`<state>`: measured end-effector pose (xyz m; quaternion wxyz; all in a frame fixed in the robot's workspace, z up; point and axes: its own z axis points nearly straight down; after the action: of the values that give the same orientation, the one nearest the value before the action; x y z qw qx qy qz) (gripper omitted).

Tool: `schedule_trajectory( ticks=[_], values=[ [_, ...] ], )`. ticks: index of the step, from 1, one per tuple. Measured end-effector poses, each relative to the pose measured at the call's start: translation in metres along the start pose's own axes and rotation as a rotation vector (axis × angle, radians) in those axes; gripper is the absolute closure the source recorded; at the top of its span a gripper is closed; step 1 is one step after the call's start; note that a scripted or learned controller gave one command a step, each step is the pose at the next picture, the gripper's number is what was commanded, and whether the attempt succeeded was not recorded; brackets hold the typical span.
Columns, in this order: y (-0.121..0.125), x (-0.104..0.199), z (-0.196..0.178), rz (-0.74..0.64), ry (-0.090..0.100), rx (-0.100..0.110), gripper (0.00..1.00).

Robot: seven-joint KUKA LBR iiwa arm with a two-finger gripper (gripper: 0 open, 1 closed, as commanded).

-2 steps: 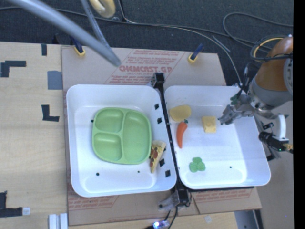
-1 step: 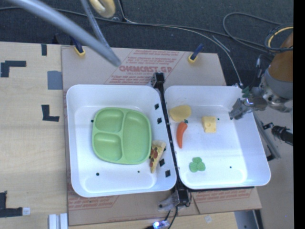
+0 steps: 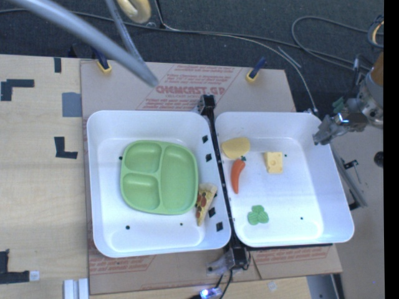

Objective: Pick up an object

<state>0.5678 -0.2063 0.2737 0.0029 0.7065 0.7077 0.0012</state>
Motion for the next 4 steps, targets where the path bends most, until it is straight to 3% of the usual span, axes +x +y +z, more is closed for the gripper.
schedule_trajectory(
  ticks=[1,3,4],
  values=[
    [0.001,0.0,-0.009,0.0,0.002,0.005,1.0],
    [-0.007,0.09,0.021,-0.002,0.003,0.008,1.0],
    [-0.024,0.146,0.025,-0.004,0.003,0.008,1.0]
  ],
)
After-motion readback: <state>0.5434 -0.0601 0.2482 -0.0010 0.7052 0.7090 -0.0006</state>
